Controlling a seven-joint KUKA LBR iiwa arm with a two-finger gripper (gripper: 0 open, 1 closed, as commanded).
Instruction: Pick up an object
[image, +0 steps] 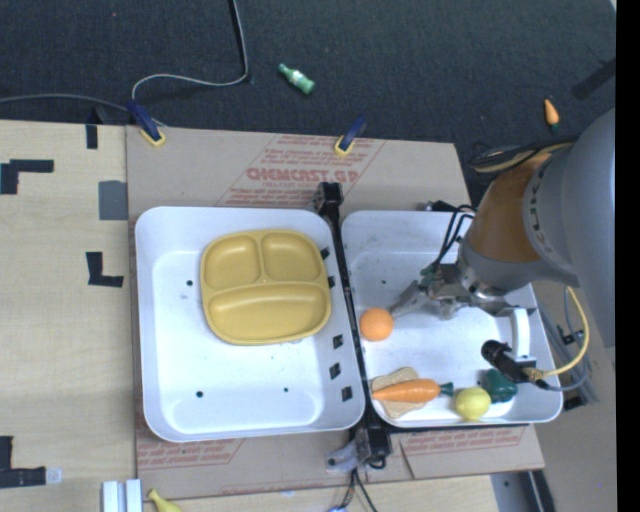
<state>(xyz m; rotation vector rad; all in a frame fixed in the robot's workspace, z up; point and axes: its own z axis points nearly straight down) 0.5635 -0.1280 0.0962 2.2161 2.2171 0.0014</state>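
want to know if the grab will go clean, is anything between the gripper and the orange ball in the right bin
Nothing visible. The gripper sits just right of and above the orange ball, with bare floor of the right bin between them. The carrot and lemon lie apart, nearer the front wall.

We see even, fairly bright overhead light. The white bins (160, 300) look slightly washed out, with soft shadows along their inner walls. The upper frame is dark, and the whole picture is mildly soft and grainy.

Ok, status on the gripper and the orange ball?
Gripper low in right bin, nothing seen held. Orange ball just beside fingertips, loose. Carrot and lemon nearer front wall.
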